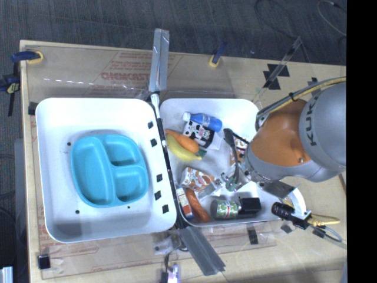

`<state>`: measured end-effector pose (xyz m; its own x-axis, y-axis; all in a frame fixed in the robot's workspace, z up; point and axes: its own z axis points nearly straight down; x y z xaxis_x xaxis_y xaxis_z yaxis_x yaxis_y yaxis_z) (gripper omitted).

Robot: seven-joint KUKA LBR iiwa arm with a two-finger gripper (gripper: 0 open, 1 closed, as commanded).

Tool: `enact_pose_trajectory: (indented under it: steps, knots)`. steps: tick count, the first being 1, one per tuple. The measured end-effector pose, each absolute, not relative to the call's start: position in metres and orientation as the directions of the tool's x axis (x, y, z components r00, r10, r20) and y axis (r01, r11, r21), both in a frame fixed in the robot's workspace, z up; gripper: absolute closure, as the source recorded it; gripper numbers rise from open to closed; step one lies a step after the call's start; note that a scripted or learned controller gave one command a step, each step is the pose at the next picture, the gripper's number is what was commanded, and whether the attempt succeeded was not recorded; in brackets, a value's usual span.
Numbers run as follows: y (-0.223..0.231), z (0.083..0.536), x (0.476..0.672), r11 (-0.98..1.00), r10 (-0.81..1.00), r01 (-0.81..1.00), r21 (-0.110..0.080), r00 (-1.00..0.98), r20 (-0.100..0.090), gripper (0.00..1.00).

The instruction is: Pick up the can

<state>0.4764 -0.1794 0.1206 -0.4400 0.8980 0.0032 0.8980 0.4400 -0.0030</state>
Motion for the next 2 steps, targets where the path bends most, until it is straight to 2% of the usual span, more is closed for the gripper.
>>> enact_pose_trajectory:
  steps: [1, 2]
  knots:
    - [-0.1797, 0.1303, 0.4771, 0.444, 0.896, 0.896, -0.003, -0.444, 0.003, 1.0]
    - [-0.1797, 0.1303, 0.4771, 0.444, 0.896, 0.896, -0.003, -0.444, 0.003, 0.0]
